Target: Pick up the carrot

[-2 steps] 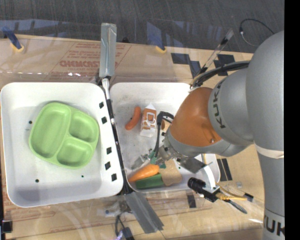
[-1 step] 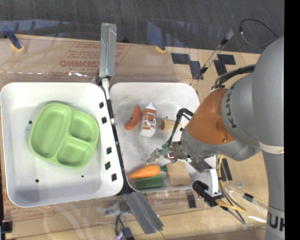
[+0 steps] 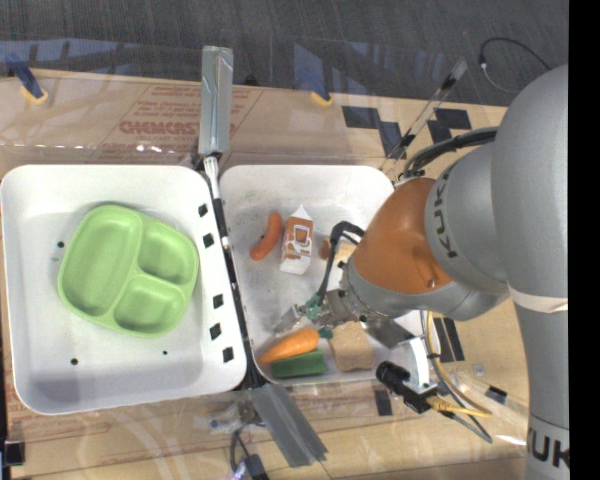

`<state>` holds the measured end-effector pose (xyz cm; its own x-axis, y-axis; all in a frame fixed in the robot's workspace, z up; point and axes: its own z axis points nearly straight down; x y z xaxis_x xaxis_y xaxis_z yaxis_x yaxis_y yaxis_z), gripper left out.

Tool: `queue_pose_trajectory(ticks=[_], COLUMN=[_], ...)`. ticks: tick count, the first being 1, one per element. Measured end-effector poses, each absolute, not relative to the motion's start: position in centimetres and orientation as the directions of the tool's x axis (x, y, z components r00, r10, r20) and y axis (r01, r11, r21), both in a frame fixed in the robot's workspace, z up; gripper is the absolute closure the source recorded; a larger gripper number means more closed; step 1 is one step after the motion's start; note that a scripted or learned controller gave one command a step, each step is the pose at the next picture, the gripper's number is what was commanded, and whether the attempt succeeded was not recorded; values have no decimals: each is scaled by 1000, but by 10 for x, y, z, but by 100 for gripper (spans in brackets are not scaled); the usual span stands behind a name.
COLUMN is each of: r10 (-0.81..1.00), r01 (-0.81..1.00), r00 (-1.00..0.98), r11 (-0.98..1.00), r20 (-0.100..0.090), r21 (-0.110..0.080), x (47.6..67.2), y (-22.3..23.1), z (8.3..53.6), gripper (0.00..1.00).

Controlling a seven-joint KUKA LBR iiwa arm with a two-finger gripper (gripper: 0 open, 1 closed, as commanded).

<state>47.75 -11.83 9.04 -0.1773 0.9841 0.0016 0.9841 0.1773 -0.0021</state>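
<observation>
The carrot [image 3: 292,345] looks like a light, hard, slippery plastic toy, so grab its thick middle. Gripper [image 3: 315,313] hovers just above it, can't tell its state.

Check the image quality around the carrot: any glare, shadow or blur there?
Camera view: the carrot is sharp and evenly lit, no glare; soft shadow along the right bin near wall; the end effector above it looks dark and cluttered, details hard to read.

The orange carrot [image 3: 292,345] lies nearly flat by the right bin's near edge.
</observation>
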Motion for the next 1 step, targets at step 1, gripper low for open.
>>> queue_pose_trajectory(ticks=[1], r10=[960], r01=[960], r00=[-280], r11=[280], r20=[3], r21=[-5], x=[477], y=[-111], z=[90], gripper=[0])
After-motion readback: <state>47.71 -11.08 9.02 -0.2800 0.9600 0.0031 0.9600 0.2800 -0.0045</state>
